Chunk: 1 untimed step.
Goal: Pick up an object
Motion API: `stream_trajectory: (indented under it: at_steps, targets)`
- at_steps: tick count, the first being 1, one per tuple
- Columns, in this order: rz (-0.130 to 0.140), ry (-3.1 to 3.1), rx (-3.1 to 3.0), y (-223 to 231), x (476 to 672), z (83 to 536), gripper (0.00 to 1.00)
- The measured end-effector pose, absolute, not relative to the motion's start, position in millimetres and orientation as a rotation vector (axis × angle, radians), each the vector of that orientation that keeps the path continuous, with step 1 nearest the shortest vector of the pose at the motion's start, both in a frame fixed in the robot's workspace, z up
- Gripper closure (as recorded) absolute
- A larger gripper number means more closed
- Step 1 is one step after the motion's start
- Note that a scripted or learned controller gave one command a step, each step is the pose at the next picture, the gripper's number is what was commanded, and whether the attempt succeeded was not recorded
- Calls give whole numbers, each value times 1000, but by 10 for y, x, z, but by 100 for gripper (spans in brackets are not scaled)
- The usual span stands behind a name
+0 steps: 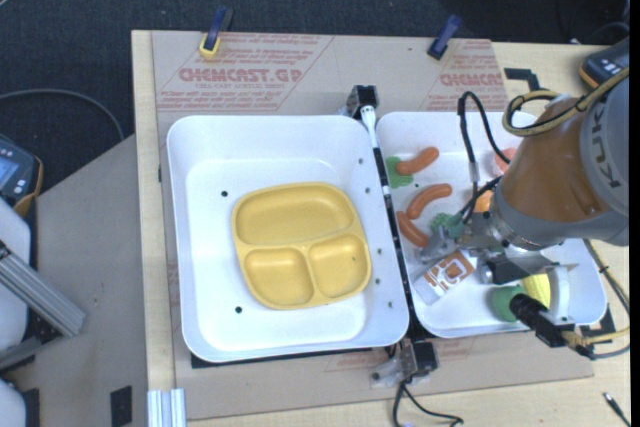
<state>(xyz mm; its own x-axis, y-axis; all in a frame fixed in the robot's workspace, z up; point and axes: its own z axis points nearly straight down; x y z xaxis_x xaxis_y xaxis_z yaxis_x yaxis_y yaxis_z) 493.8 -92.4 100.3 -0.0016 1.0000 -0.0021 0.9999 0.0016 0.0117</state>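
Three orange sausages (424, 200), one yellow tray (300, 243)

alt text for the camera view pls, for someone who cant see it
A grey arm reaches from the right into the right bin, low over small toy foods, including orange hot dogs. The left bin holds a yellow divided tray.
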Motion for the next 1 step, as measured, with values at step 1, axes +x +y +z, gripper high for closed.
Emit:
stream_trajectory:
  at_steps: [1]
  targets:
    - [3,2216,2221,-926,4910,1065,100]
